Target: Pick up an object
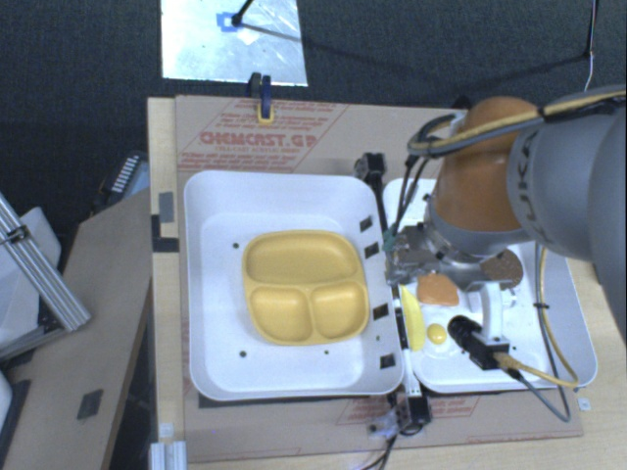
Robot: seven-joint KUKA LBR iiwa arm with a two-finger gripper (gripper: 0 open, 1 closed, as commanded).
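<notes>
My gripper [409,262] is low in the right bin [578,346], near its left wall, with the grey arm and orange band over it. Just to its lower right lies an orange-tan, bun-like piece [438,290]. A yellow banana-shaped piece [411,319] lies along the left wall below the gripper. Beside that sits a white fried-egg piece with a yellow yolk [437,337]. A brown round piece [506,267] peeks out from under the wrist on the right. I see nothing clearly between the jaws.
The left bin [211,262] holds a yellow three-compartment plate [299,287]. Black clips line the wall between the two bins [377,262]. A cardboard sheet [294,130] lies under the bins, and cables run across the right bin.
</notes>
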